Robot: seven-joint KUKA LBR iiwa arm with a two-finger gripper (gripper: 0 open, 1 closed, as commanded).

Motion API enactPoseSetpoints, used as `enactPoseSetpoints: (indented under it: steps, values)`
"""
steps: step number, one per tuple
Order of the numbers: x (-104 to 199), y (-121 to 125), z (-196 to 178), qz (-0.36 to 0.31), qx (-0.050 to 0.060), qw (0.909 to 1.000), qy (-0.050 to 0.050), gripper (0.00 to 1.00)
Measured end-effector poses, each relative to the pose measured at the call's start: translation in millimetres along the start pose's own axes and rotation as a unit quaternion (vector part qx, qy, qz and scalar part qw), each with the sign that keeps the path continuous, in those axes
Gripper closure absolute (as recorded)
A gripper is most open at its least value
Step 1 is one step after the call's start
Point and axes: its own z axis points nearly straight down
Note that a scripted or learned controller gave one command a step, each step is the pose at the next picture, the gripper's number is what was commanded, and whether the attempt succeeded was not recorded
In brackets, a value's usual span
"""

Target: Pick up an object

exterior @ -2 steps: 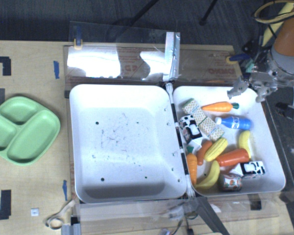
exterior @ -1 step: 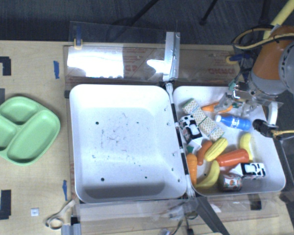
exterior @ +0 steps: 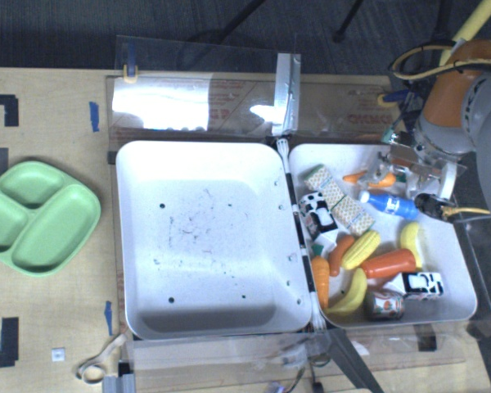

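Note:
The right bin (exterior: 462, 297) holds a jumble of toy items. Among them are a blue bottle (exterior: 390, 205), a yellow banana (exterior: 359, 250), a red-orange pepper-like piece (exterior: 387, 262), a carrot (exterior: 321, 277) and a second banana (exterior: 349, 295). Two black-and-white boxes (exterior: 315, 213) (exterior: 423, 283), a checkered pack (exterior: 340, 199) and a small can (exterior: 385, 304) lie there too. My gripper (exterior: 395, 169) hangs low over the bin's back right corner, just above the blue bottle and beside a small orange piece (exterior: 356, 178). Nothing shows as lifted.
The left bin (exterior: 204, 228) sits beside the right one, with a raised divider (exterior: 299, 219) between them. A green divided plate (exterior: 37, 215) lies on the bench at far left. A clear panel (exterior: 200, 97) stands behind the bins. Cables (exterior: 417, 60) loop near the arm.

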Motion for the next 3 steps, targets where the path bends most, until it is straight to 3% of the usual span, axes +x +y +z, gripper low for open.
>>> enactPoseSetpoints:
  steps: [1,2,3]
  values:
    - [1,0,-7,-0.001,0.0,1.0,-0.002,1.0]
    - [36,-32,-118,-0.001,-0.028,0.9996,-0.006,1.0]
    - [36,-32,-118,-0.001,-0.028,0.9996,-0.006,0.0]
